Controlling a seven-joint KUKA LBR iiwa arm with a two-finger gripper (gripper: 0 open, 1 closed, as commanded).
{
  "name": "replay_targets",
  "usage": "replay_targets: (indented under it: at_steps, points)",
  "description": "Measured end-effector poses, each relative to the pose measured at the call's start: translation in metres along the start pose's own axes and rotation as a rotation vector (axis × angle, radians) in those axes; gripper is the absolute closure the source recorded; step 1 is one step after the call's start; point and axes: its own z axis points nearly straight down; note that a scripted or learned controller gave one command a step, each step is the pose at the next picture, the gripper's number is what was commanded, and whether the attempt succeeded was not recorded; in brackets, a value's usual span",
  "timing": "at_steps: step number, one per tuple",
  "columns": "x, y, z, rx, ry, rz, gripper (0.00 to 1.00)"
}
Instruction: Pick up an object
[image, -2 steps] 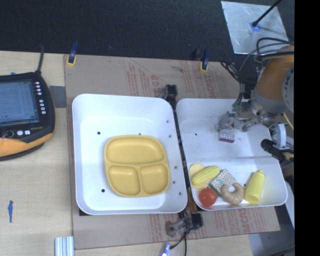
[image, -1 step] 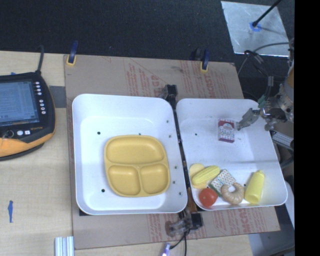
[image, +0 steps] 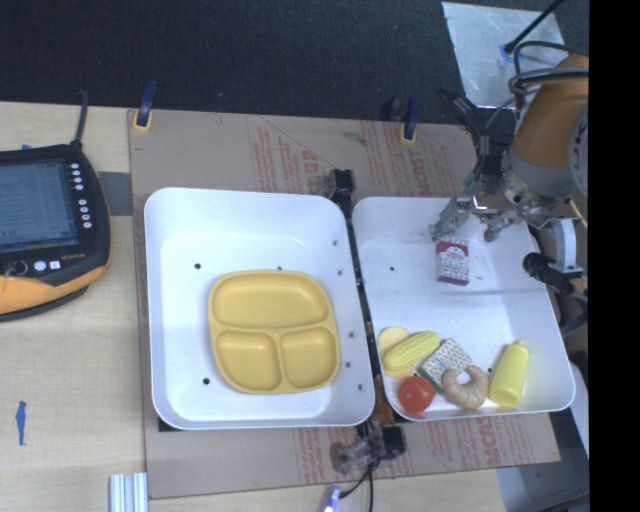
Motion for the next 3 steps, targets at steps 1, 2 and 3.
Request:
replay_targets:
  at_steps: [1, 2, 3]
  points:
    - [-0.011, -0.037, 0.02, 0.0, -0.001, 0.0, 0.0]
    - [-0.041, 0.0, 0.048, -0.006, 0.001, 0.0, 0.0]
    - [-0.041, -0.105, -0.019, -0.002, 0.0, 0.002, 0.0]
